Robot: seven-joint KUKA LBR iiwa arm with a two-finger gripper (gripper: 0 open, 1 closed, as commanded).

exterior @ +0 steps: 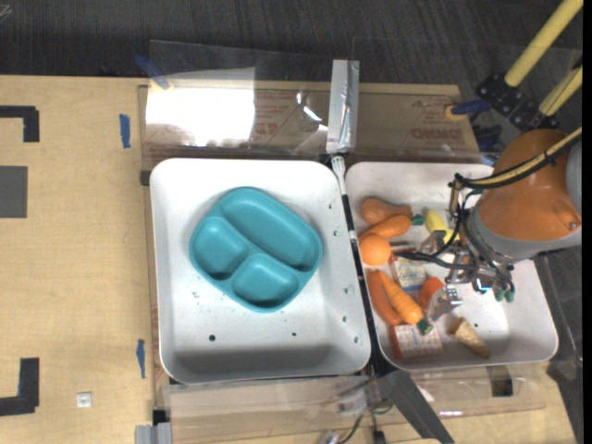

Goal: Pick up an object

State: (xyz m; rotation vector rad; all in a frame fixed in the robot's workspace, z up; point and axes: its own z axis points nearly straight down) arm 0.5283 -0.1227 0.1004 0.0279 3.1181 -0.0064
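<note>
Gripper (450,289) sits low over the right shallow white bin (518,336), in among the clutter at the bin's middle. Cannot tell from this slanted view whether it is open or closed; cables and small fittings mask its tip, and no object can be made out between its parts. Grey arm with the orange band (532,202) enters from the right and covers the bin's upper right part.

Contents of the right bin, all crowded toward its left half:
- 1 round orange fruit (376,250) against the left wall.
- 1 orange elongated toy vegetable (385,213) above it, near the top left corner.
- 2 orange carrot-shaped toys (396,296) lying slanted below the fruit, one with a green end near the gripper.
- 1 small yellow piece (435,220) just above the gripper.
- 1 white and red printed packet (409,272) just left of the gripper.
- 1 flat red and white carton (416,340) near the bottom edge.
- 1 tan wedge-shaped piece (470,337) to the right of the carton, apart from it.

Left shallow white bin (185,340) holds 1 teal plastic tray with 3 compartments (255,248), lying flat and slightly rotated, about central.

Both bins rest side by side, touching along a shared edge, on the tan bench (65,276).
</note>
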